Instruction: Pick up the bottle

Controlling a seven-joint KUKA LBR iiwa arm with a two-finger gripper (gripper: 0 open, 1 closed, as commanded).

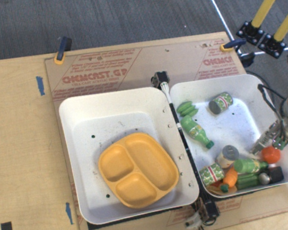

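Observation:
A light green bottle [196, 131] lies on its side in the right bin [241, 118], near that bin's left wall, neck pointing toward the front. Two more green bottles lie at the bin's front: a bright one [250, 165] and a darker one with a black cap [256, 179]. My gripper [270, 141] is low at the right side of this bin, just above a red tomato [271, 155] and right of the front bottles. It is well apart from the light green bottle.
The right bin also holds a green pickle-like piece [186, 108], a can [220, 102], a grey cup [228, 154], a second can [211, 173] and an orange carrot [229, 178]. A yellow divided plate [137, 169] lies in the left bin [81, 126].

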